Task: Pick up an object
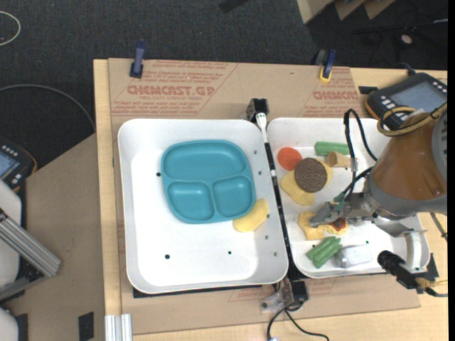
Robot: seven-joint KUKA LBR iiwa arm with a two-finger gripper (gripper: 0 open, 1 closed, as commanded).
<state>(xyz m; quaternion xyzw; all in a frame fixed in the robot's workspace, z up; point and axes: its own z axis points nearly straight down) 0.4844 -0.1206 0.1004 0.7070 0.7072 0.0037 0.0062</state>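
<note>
My gripper [328,214] is low in the right bin [370,130], reaching in from the right. It hangs over a yellow and red toy [311,227] and partly hides it. Close by lie a brown round cookie [311,175], a yellow piece [294,188], an orange-red ball [287,157], a green piece [330,148] and a tan piece [338,160]. Nearer the front edge are a green pod [323,251] and a whitish object [353,256]. I see nothing lifted off the bin floor.
The left bin [142,219] holds a blue divided plate [207,180] and a yellow banana-like toy [251,217] by its right wall. The wall between the bins runs just left of the gripper. A yellow-edged device [402,98] sits behind the arm.
</note>
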